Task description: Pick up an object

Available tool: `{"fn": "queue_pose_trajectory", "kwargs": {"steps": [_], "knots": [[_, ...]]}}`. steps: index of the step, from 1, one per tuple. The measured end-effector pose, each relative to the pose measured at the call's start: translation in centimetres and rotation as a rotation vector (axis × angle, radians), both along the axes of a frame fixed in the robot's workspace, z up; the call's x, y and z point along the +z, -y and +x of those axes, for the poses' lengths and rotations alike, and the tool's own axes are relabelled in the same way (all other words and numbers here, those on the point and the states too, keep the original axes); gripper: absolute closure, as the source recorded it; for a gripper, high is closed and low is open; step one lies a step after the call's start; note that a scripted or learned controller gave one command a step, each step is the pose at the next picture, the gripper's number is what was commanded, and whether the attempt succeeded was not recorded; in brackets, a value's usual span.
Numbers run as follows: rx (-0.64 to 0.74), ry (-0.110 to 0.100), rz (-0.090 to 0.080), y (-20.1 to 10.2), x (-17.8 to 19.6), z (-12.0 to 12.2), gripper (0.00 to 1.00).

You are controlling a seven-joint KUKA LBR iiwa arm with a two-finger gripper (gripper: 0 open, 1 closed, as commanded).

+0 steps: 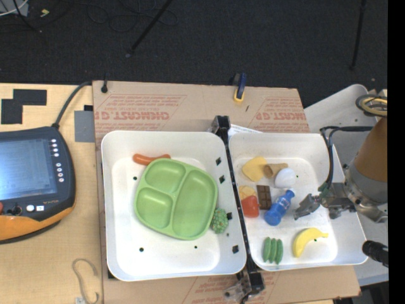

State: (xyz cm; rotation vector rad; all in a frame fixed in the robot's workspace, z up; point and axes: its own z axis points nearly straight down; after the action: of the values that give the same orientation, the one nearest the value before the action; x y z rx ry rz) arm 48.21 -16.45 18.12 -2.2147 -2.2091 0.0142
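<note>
The arm came in from the right over the right-hand bin (319, 145), its gripper (308, 206) low near that bin's right side, and from where I stood I could not tell whether it was released or clenched; nothing showed between its tips. The nearest things to it were the blue bottle (279, 208), just to its left, and the toy banana (309, 240), just below it toward the front of the bin. The bottle lay tilted, its long axis running from lower left up to upper right, so its upper end pointed roughly toward the gripper while its fat end rested beside a red block (250, 206) and a brown block (264, 197). The banana lay nearly crosswise, its tip toward the right wall. Farther back sat a white ball (285, 177) and a yellow piece (254, 168), and a green pod (273, 250) lay at the front. In the left bin (120, 233) a green divided plate (176, 197) sat well apart. I judged the bottle the likeliest pick, needing a short move left and jaws set across its slant.
</note>
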Motion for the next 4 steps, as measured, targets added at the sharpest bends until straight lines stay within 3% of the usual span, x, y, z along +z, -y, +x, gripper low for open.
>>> {"fn": "queue_pose_trajectory", "kwargs": {"steps": [1, 3, 4], "knots": [[0.002, 0.014, -0.003, 0.0, 0.7, 0.3, 0.00], [0.004, 0.010, 0.000, -0.2, -9.0, 0.0, 0.00], [-0.003, 0.010, 0.000, 0.0, -7.8, -0.1, 1.00]]}}
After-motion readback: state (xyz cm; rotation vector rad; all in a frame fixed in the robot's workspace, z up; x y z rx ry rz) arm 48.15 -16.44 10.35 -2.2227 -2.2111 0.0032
